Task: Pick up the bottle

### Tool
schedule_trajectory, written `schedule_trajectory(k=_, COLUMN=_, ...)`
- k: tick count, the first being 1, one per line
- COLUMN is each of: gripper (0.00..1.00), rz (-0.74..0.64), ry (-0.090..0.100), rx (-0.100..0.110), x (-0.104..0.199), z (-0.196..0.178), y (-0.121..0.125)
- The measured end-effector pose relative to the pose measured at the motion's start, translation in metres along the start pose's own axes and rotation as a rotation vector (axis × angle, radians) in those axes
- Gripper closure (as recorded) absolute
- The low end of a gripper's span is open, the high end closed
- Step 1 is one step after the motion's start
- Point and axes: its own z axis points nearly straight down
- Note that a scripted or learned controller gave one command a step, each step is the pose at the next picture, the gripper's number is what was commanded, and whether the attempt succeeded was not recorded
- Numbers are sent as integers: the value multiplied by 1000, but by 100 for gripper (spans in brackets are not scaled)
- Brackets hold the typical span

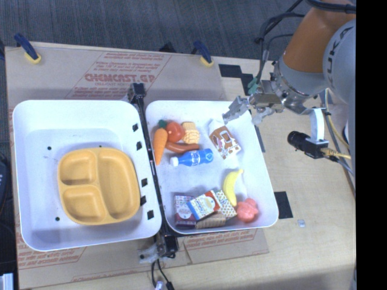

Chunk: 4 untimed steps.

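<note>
- Left bin [24, 162]: shallow, white, smooth plastic with rounded corners; set on printed brown cardboard [121, 71].
- Inside left bin: tan plate [98, 185], matte, rounded-square, split into three compartments.
- Blue clamps [27, 48] at far edge of cardboard, one at far left, another [203, 51] nearer centre.
- Right bin [266, 186]: same white shallow form, touching left bin along a black hinge strip.
- Far-left part of right bin: orange carrot [159, 145], tapered, beside a red tomato-like piece [173, 130], a pale yellow ridged item [190, 132] and a reddish sausage shape [181, 145].
- Bottle [192, 158]: lying on its side near middle of right bin, blue glossy body, white cap end pointing left; touching the sausage shape on its far side.
- Right of bottle: small carton [224, 141], brown and white, tilted.
- Near side of right bin: flat printed packets and a small box [202, 207] stacked together; yellow banana [231, 186], curved; pink lumpy item [247, 210] at near-right corner.
- Gripper [242, 115]: metal, grey, poised over far-right rim of right bin; fingers spread apart, nothing between them.
- Bottle well apart from fingers, to their left and nearer, with the carton lying between.
- Arm: grey with orange band [308, 38], entering from far right; black cables trailing.
</note>
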Motion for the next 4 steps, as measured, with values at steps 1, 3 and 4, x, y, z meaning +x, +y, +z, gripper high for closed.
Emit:
schedule_trajectory(k=1, gripper=0, rz=-95, ry=1, rx=3, x=64, z=153, y=-46)
schedule_trajectory(k=3, gripper=100, rz=12, ry=2, rx=0, x=88, z=183, y=-108)
schedule_trajectory(k=4, gripper=100, rz=-140, ry=-1, rx=-2, x=122, z=19, y=-120)
